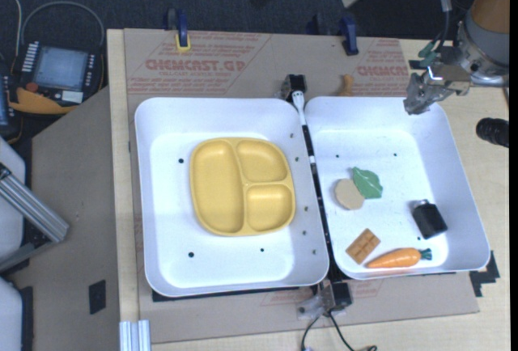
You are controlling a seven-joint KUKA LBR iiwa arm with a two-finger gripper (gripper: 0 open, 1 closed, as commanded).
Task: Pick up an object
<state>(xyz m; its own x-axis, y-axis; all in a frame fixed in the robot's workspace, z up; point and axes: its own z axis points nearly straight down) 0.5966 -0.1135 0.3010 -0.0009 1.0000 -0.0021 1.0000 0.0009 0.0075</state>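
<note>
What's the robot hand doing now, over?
Gripper above right bin's far rim, nothing seen between fingers. Carrot, wafer, black block untouched. Nothing in the way.

Robot arm [486,26] with an orange-tan band over a grey rounded wrist, silver metal flange beneath, small grey gripper [418,99] of blocky metal parts, tiny green marking near its top, thin black cable running alongside
</note>
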